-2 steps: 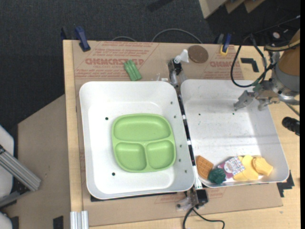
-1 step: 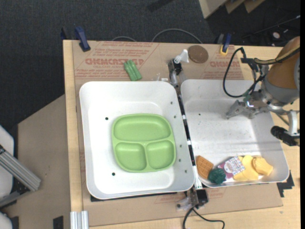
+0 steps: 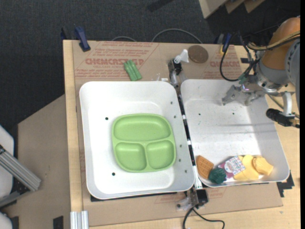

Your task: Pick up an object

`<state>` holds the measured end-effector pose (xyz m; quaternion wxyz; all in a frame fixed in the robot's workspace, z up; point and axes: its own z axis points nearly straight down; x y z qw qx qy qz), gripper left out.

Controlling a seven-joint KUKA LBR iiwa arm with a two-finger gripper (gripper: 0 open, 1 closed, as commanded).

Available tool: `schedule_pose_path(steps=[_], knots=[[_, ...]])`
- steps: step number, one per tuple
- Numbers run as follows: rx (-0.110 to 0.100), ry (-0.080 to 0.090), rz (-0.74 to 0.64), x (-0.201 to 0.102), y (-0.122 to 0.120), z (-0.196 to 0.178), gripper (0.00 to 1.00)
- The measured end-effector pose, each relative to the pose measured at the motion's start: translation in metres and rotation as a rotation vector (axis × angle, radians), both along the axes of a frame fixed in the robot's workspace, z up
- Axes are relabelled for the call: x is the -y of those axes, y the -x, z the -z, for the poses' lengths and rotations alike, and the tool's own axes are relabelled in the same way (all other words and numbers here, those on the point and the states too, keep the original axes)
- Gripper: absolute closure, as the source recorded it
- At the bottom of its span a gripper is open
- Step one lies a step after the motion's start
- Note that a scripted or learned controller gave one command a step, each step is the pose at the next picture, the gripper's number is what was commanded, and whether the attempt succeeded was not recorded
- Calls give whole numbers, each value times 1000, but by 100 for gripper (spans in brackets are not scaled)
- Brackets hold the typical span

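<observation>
The gripper [image 3: 234,97] hangs over the far part of the right bin [image 3: 228,132], close to that bin's back wall, its two grey fingers [image 3: 228,98] spread apart with nothing between them. The arm [image 3: 281,51] comes in from the right edge, its orange band showing above the grey wrist. The objects to pick from lie well apart from the gripper, clustered in the near corner of the same bin: a waffle-textured brown piece [image 3: 205,166] nearest the divider, a dark green broccoli-like toy [image 3: 218,176] just beside it, a small printed packet [image 3: 234,165] touching the broccoli's right side, and yellow toy food pieces [image 3: 254,167] pressed against the near right wall. The bin floor directly under the gripper is bare white plastic with a few small dark holes. Across the divider from the gripper, on its far side from the arm, the left bin [image 3: 95,104] holds a light green three-compartment tray [image 3: 143,142] lying flat near its middle. Beyond both bins, on the cardboard sheet [image 3: 109,51], a green clip-like item [image 3: 132,71] lies well to the left of the gripper, and a round brown disc [image 3: 198,54] sits behind it near the back edge, with a small white-and-black fixture [image 3: 177,63] at the top of the divider
</observation>
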<state>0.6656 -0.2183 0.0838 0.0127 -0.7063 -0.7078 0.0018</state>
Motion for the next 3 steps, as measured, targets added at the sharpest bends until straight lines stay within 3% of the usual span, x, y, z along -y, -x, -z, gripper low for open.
schedule_pose_path(steps=[3], knots=[[10,6,-1,1,0,-8,0]])
